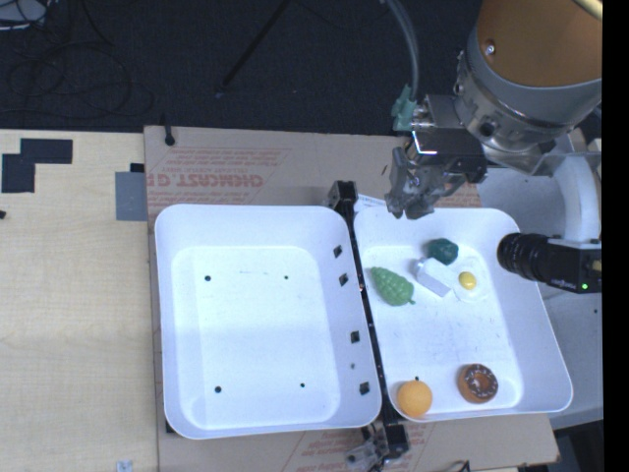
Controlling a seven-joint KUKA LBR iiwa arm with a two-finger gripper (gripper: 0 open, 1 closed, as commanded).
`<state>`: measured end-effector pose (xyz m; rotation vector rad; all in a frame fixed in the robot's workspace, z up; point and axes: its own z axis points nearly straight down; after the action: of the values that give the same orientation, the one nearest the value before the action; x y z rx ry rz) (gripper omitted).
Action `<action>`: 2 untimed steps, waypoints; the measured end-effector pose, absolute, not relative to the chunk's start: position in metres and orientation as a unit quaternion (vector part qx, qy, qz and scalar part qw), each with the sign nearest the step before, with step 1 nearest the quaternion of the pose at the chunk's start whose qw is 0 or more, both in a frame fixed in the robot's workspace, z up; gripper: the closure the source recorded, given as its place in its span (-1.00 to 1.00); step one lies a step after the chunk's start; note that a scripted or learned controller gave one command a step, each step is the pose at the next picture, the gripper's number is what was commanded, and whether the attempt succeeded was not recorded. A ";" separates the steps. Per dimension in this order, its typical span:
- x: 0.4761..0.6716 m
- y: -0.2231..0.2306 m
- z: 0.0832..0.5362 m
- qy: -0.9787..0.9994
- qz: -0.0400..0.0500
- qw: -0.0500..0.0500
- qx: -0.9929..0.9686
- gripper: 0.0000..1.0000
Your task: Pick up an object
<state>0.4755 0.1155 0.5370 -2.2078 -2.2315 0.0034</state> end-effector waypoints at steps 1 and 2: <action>0.475 0.206 0.536 -0.711 0.002 0.002 -0.703 1.00; 0.476 0.245 0.537 -0.709 0.002 0.001 -0.706 1.00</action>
<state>0.4759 0.2454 0.5368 -2.2153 -2.2248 0.0052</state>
